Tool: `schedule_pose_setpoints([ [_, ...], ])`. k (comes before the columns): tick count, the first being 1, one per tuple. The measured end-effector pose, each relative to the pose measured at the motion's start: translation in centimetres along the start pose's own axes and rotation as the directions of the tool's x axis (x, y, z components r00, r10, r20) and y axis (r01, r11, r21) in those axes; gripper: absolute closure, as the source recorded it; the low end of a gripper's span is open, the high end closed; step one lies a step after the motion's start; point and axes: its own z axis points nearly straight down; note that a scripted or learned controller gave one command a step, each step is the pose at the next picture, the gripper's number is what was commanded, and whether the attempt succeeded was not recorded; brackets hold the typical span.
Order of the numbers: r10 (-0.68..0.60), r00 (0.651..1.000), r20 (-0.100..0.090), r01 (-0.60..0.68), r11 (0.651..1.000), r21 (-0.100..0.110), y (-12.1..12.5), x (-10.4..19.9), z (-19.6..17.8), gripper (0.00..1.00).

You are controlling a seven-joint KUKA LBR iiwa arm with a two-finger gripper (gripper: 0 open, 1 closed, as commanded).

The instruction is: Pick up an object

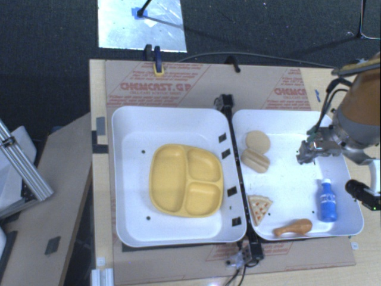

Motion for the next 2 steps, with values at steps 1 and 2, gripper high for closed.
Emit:
schedule_pose_setpoints([
  [1,-0.001,1.0,0.0,0.001,1.0,0.001,0.2,0.0,-5.4,1.0],
  [2,-0.004,1.0,-0.003,0.004,1.0,0.006,1.4,4.8,-4.7,1.0],
])
